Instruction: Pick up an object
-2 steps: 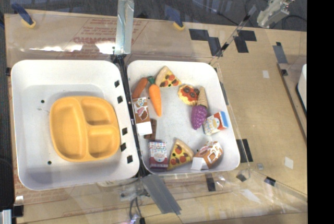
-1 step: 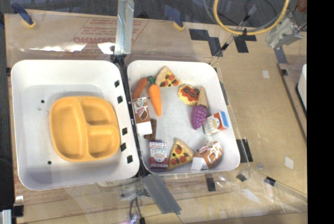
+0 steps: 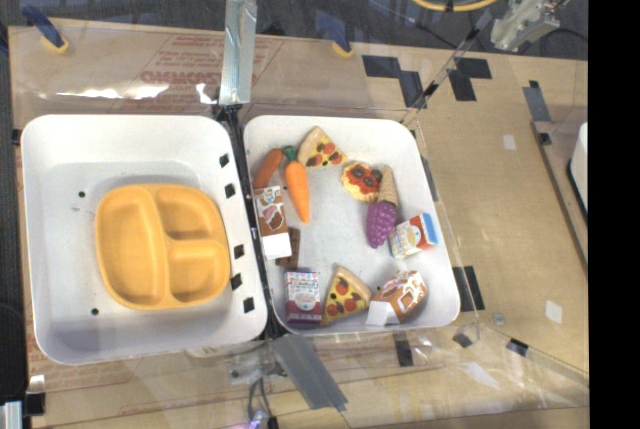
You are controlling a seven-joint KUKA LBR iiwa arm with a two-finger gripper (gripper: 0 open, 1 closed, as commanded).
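Pointing toward the camera: carrot tip.

One fixed camera looks down at a slant on the left bin and right bin.

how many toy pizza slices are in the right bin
3, with none seemingly hidden. One toy pizza slice lies near the right white bin's far wall, one just right of it above the purple grape bunch, one near the front edge.
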